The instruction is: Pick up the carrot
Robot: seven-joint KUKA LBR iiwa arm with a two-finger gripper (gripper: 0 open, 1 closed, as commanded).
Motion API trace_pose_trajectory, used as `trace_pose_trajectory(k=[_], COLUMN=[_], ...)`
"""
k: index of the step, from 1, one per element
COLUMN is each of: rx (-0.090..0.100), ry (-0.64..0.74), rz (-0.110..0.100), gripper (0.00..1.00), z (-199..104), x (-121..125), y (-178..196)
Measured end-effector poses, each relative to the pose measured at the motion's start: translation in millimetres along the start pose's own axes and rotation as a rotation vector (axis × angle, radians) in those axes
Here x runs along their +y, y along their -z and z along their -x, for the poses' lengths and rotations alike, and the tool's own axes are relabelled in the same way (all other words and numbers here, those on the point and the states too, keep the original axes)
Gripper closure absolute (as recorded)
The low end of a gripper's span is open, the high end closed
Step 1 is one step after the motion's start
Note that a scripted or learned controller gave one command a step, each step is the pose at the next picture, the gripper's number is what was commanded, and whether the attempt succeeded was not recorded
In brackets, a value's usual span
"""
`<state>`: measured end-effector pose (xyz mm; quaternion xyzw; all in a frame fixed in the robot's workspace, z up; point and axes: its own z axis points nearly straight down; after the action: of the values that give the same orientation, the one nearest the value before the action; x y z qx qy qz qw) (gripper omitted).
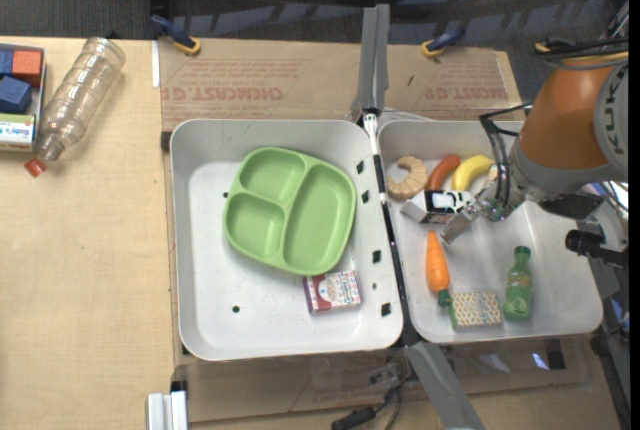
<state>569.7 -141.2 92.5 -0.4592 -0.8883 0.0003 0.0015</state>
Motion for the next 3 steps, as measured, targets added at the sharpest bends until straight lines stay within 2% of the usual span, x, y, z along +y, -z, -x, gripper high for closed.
trace_pose_trajectory(k=[1, 2, 3], rx=[0.01, 0.031, 0.005], ry=[0.079, 0.577, 0.573], rz=[-0.012, -0.017, -0.002], gripper=[0.0, 0.0, 1.0], z=[15, 64, 68], x=[72, 53, 57], y=[-2, -6, 4])
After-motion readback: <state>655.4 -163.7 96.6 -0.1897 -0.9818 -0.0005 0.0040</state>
